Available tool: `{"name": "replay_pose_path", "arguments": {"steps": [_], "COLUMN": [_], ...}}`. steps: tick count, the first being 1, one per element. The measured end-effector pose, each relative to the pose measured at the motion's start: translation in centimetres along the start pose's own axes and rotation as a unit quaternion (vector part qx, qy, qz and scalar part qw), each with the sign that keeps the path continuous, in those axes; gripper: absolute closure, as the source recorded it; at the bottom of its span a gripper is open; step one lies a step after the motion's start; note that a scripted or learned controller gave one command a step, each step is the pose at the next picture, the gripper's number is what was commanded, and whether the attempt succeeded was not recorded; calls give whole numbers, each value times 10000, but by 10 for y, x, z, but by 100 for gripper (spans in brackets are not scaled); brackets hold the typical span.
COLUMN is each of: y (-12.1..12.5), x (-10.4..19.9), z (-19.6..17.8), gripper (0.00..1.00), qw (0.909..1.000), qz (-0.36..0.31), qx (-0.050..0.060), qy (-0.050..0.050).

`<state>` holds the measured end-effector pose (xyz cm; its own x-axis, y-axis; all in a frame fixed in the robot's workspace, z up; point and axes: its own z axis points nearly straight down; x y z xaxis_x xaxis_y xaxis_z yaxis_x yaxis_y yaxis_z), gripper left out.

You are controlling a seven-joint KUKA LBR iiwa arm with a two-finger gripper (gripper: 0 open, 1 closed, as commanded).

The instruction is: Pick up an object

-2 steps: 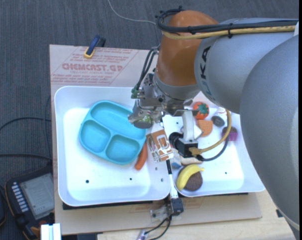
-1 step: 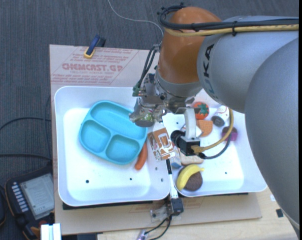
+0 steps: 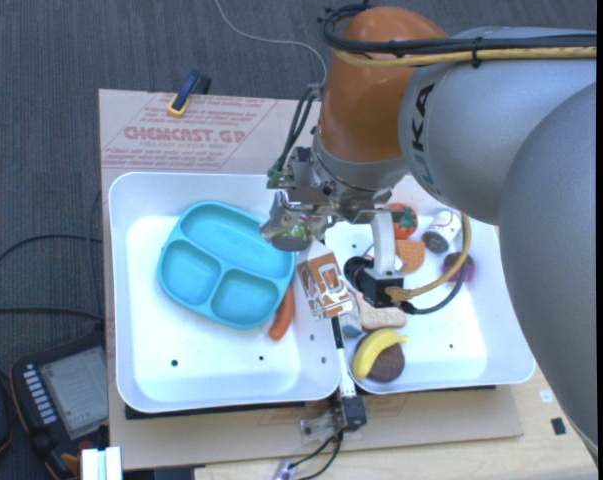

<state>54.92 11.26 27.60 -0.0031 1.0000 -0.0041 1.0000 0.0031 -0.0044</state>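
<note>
Tabletop [image 3: 451, 433]: light wood board under two white bins, with a cardboard sheet [image 3: 181, 138] printed in red lettering at the far left corner; a small blue and yellow clip [image 3: 186, 91] sits at its far edge.

Left bin [image 3: 146, 368]: holds a blue divided plate [image 3: 224, 265] with three compartments, tilted slightly, in the bin's middle. An orange carrot [image 3: 282, 319] lies just beside the plate's near right edge, close to the divider between bins.

Divider zone: a small orange and white carton [image 3: 323, 285] stands tilted over the shared rim.

End effector [image 3: 293, 223]: hangs above the right far edge of the blue plate, near the divider. Whether its jaws are spread or pressed together cannot be told; nothing is seen pinched.

Right bin [image 3: 481, 363]: a yellow banana [image 3: 374, 346] touching a brown round object [image 3: 386, 364] at the near left corner; a beige biscuit-like piece [image 3: 384, 319] just behind; an orange piece [image 3: 411, 256], a red and green item [image 3: 405, 220], and a small dark grey lump [image 3: 436, 239] farther back.

Arm [image 3: 501, 148]: grey, orange band [image 3: 371, 88], crossing over the right bin.
</note>
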Motion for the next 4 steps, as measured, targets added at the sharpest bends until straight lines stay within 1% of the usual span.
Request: {"name": "replay_pose_path", "arguments": {"steps": [1, 2, 3, 4], "y": [-50, 48, -19, -51], "x": [76, 114, 120, 120], "z": [52, 73, 50, 56], "gripper": [100, 100, 100, 100], "qw": [10000, 10000, 10000, 10000], "qz": [1, 6, 9, 11], "qx": [-3, -12, -8, -8], "qy": [16, 11, 14, 12]}}
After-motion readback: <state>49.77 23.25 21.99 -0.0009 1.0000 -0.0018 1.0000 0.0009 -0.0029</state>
